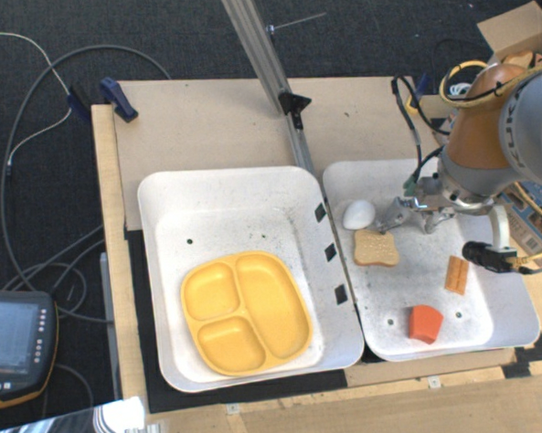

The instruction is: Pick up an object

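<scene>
The tool [408,210] hangs low in the right bin [498,334]; I cannot tell if it is open. The bread slice [376,248] nearby looks light and soft, so pinch its edges.

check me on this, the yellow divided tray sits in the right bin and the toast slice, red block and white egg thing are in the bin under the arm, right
Not quite. The camera view shows the yellow divided tray in the left bin, not the right one. The rest stands: the toast slice, red block and white egg-shaped object lie in the right bin, where the arm reaches in.
</scene>
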`<state>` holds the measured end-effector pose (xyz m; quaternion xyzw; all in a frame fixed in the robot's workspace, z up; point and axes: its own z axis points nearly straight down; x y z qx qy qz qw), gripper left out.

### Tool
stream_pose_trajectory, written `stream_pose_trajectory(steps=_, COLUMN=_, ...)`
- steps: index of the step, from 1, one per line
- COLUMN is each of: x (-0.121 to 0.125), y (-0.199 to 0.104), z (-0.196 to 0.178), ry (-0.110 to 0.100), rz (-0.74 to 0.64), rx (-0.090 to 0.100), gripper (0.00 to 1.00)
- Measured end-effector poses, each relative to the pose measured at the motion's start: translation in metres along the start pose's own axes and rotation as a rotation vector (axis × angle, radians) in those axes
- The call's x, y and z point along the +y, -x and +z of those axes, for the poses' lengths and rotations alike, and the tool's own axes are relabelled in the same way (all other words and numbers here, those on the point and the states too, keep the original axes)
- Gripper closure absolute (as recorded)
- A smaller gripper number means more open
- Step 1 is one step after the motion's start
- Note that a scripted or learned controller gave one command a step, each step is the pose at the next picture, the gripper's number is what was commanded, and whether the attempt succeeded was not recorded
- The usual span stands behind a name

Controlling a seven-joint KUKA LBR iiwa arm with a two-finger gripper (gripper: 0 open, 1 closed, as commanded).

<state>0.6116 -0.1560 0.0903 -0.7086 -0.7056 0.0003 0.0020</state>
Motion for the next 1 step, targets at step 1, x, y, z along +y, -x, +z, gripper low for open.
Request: stream_pose_trajectory(steps=1, x=0.0029, y=-0.0005, z=-0.015, ry=0.008, rz=-0.003, rx=-0.002, gripper=1.0)
